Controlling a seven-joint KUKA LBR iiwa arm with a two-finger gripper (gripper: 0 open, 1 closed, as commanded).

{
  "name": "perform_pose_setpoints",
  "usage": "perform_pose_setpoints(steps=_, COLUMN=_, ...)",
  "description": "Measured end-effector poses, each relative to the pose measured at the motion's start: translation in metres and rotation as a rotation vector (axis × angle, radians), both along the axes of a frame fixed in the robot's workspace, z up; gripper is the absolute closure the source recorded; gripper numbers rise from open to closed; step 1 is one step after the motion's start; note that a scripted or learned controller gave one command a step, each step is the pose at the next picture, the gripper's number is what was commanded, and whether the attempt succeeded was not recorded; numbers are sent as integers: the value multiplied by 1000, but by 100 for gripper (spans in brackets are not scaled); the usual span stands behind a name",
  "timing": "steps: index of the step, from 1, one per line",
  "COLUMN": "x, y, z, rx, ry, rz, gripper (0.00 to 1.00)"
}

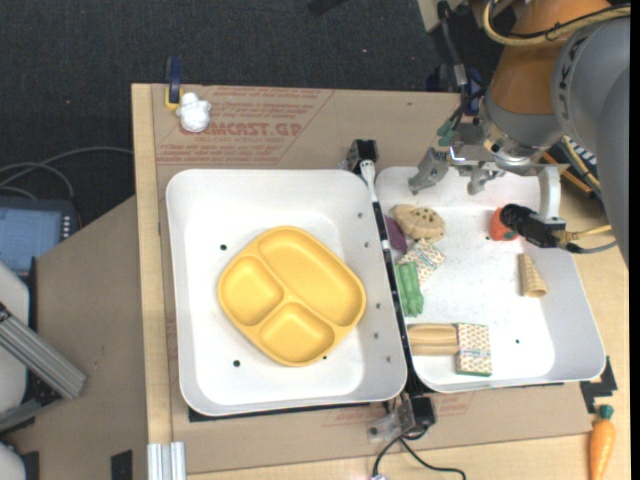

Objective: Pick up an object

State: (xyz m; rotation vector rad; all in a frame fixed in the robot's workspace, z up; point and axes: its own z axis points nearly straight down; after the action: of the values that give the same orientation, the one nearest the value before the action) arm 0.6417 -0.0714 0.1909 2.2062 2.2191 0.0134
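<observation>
Claw (457,175): fingers spread, nothing held, above far rim of right bin (475,283).
Left bin (200,218): yellow divided plate (290,293).
Right bin: tan cone (532,275).

Left bin (185,298) and right bin (560,358) lie side by side.
A divided plate (290,293) sits mid left bin; the right bin holds a cone (532,275) at 3 o'clock, a packet (474,349) at 6, a biscuit (418,221) at 10.

Left bin (200,208): white, with a few small black dots. Divided plate (290,293): plain yellow. Right bin (560,338): white. Cookie (418,221): tan with dark spots. Pod (410,286): green. Cone (532,274): beige. Roll (432,339): pale brown. Packet (473,348): cream, printed in red and green. Cardboard sheet (260,118): brown with red lettering. Arm (535,38): grey with an orange band.
</observation>
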Motion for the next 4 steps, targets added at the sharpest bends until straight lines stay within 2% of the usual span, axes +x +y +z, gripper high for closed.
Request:
perform_pose_setpoints(steps=1, x=16, y=-44, z=-110, rx=2, ry=16, rz=-9, gripper=0)
perform_pose_setpoints(steps=2, x=12, y=-110, z=-94, rx=13, ry=12, rz=4, gripper=0)
perform_pose_setpoints(steps=3, x=13, y=-17, z=-104, rx=2, ry=12, rz=-2, gripper=0)
perform_pose_setpoints(steps=4, x=26, y=-127, z=-82, rx=-2, ry=8, rz=-10, gripper=0)
